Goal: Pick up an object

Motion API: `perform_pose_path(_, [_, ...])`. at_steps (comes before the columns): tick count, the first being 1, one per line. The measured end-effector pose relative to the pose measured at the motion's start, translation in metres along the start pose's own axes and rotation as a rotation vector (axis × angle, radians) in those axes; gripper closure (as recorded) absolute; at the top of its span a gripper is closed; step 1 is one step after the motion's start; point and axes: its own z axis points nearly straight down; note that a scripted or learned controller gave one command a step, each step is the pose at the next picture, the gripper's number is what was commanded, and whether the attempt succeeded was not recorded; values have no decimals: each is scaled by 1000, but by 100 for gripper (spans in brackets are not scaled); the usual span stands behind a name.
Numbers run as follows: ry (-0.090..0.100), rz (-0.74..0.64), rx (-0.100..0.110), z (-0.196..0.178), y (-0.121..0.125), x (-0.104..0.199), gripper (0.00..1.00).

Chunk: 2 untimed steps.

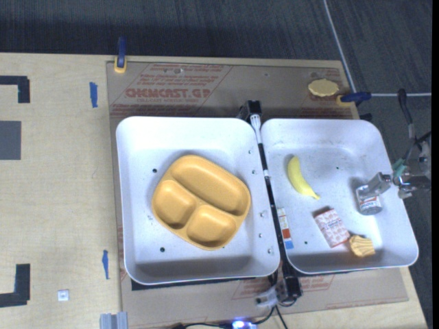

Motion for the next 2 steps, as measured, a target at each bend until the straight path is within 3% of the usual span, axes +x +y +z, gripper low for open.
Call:
perform_pose_path(1, [-1, 1, -1, 94, 10, 20, 0])
perform_pose_path(2, [1, -1, -1, 110, -21, 79, 0])
